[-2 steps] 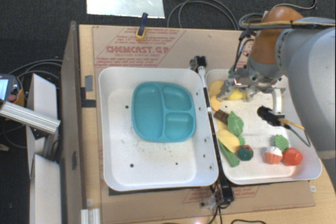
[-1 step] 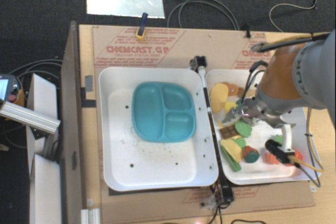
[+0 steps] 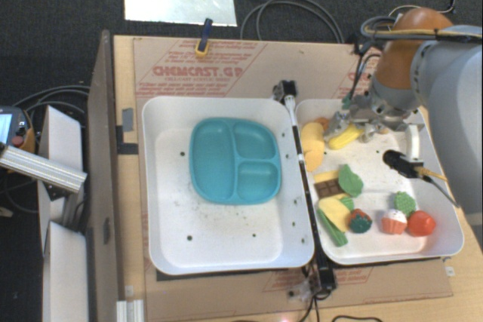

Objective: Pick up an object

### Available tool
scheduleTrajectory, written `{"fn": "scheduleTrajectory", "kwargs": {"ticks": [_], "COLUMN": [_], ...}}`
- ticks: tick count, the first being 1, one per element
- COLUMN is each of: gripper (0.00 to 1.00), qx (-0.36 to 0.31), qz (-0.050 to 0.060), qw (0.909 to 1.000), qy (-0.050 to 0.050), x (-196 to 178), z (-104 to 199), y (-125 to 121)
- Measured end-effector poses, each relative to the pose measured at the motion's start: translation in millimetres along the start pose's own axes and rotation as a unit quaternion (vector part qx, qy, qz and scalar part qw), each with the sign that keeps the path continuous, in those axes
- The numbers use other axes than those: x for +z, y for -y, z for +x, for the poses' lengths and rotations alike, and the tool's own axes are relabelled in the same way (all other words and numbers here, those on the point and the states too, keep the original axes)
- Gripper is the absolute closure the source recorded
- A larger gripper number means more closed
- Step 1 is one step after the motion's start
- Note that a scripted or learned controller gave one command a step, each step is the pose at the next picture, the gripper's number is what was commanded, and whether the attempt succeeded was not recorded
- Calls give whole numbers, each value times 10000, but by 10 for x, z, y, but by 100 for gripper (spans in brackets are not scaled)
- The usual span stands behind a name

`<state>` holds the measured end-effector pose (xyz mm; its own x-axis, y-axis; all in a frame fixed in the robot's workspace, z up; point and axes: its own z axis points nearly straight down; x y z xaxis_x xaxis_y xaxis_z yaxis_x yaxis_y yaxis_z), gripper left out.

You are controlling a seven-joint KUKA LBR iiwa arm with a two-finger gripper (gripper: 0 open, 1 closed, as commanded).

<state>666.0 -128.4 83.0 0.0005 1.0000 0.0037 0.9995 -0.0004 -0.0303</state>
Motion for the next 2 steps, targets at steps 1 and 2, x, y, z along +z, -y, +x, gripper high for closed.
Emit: {"fn": "scheduleTrajectory", "kwargs": {"ticks": [1,2], "gripper": [100,100], "qx": [0,-52], "qz": [-54,-174], "qw": [10000,9998], "qy": [27,5], "x": [-101,-1047], "z": [-19,780], "y": [19,527]}}
